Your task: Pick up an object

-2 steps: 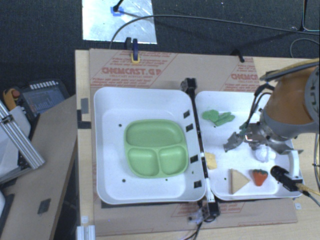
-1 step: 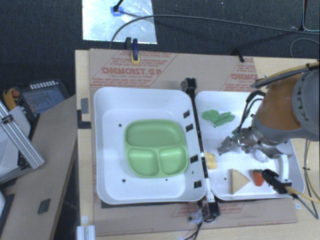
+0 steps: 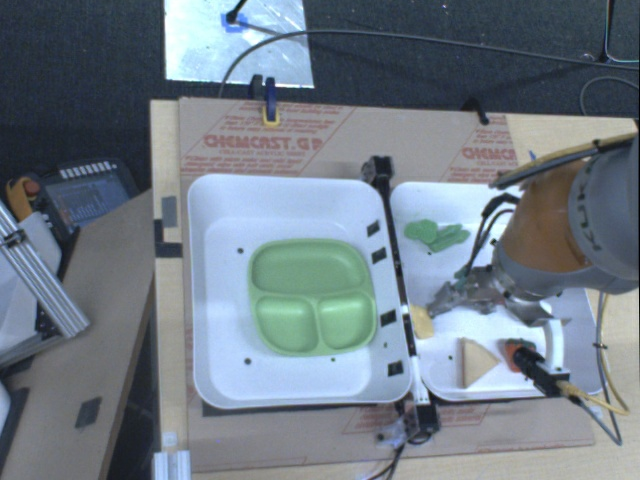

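Nearest, at the right bin's [image 3: 440, 196] front edge, a tan wedge [image 3: 477, 360] and an orange-red piece [image 3: 517, 351] are seen lying loose. Just behind them the gripper [image 3: 452, 298] is held low over the bin floor, likely positioned for a grab; nothing is seen between its parts. A green tray [image 3: 306, 296] is set in the left bin [image 3: 220, 218]. Farthest, a green leafy piece [image 3: 436, 233] is left lying.

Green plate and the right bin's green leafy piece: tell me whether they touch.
Apart. The camera view shows the green plate in the left bin and the leafy piece in the right bin, with the bins' walls between them.
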Controlling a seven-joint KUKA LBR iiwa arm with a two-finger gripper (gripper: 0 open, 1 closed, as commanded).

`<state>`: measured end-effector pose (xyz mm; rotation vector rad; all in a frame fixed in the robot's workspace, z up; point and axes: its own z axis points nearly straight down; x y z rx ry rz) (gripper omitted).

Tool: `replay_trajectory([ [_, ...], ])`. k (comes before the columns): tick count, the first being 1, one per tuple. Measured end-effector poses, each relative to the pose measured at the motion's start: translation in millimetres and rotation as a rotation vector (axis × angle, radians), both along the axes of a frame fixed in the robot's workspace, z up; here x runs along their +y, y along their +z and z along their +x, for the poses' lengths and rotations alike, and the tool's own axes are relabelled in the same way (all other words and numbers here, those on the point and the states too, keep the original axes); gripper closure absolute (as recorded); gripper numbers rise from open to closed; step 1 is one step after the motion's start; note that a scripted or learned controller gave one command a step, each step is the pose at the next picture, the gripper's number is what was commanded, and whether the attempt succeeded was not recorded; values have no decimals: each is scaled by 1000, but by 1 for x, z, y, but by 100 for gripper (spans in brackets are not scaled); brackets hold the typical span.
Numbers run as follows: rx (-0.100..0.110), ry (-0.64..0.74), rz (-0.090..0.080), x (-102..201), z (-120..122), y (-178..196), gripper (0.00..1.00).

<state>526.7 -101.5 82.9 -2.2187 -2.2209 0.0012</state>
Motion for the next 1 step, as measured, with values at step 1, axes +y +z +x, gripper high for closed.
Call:
replay_trajectory([
  [1, -5, 1, -1, 0, 1, 12, 100],
])
